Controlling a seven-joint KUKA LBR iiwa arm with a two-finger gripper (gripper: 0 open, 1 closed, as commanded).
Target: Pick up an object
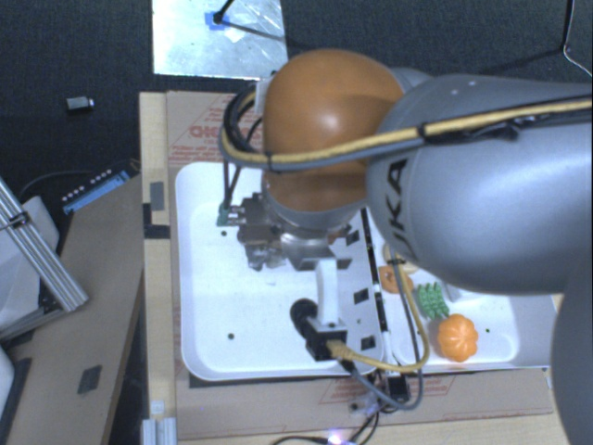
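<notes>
The gripper is seen low over the left bin, but its fingers are hidden beneath the wrist body, so how far apart they stand cannot be told, nor whether anything is between them. Above it, the orange band and grey arm are spread across the view. Well apart, in the right bin, an orange fruit-like object is found, just beside a green piece.

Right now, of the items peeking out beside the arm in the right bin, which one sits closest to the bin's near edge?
The round orange fruit. It sits lower in view than the spiky green piece and the partly hidden orange item above it.
</notes>
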